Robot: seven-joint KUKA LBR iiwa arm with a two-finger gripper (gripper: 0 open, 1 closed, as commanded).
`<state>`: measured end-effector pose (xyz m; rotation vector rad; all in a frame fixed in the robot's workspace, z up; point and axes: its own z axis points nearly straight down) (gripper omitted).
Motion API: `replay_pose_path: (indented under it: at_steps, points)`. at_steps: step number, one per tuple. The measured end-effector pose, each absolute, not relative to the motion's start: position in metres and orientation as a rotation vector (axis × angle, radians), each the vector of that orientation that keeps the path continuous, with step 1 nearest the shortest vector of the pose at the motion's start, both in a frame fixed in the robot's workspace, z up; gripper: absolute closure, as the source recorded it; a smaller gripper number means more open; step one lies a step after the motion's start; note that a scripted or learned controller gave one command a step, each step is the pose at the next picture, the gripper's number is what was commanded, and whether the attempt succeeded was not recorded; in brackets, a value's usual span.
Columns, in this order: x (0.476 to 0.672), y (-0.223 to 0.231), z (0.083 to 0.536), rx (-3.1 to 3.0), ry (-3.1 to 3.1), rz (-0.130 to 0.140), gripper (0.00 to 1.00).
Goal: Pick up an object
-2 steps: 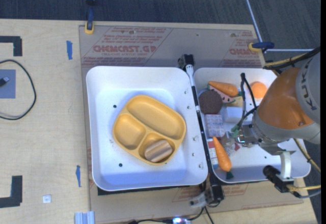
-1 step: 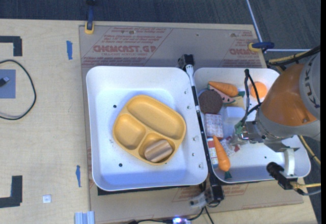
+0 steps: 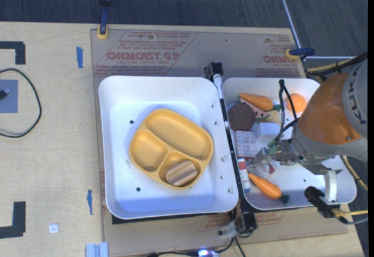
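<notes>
My gripper (image 3: 272,154) is low inside the right bin (image 3: 345,191), under the arm's orange band (image 3: 327,113). It hangs over a clutter of small things at the bin's middle. A crinkled packet (image 3: 245,145) lies just left of it and an orange carrot (image 3: 266,187) lies just in front. A dark brown round piece (image 3: 239,116), a second carrot (image 3: 257,101) and an orange ball (image 3: 297,103) sit toward the bin's back. The wrist hides what lies directly below the gripper.
The left bin (image 3: 117,133) holds a yellow divided plate (image 3: 175,133) with a tan bread-like piece (image 3: 182,173) in its front compartment. A black divider rail (image 3: 225,127) runs between the bins. A black cable (image 3: 282,110) loops beside the arm.
</notes>
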<state>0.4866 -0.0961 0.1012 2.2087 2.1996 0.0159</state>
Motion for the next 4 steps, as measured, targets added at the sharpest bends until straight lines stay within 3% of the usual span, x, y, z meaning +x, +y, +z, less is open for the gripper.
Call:
replay_pose_path:
  at_steps: [1,2,3,4]
  points:
    - [0.485,-0.093,0.090,2.213,2.211,0.017,0.00]
    - [0.487,-0.098,0.102,2.206,2.198,0.016,1.00]
    - [0.495,-0.134,0.090,2.215,2.219,0.015,1.00]
    - [0.550,-0.146,0.087,2.215,2.218,0.006,1.00]
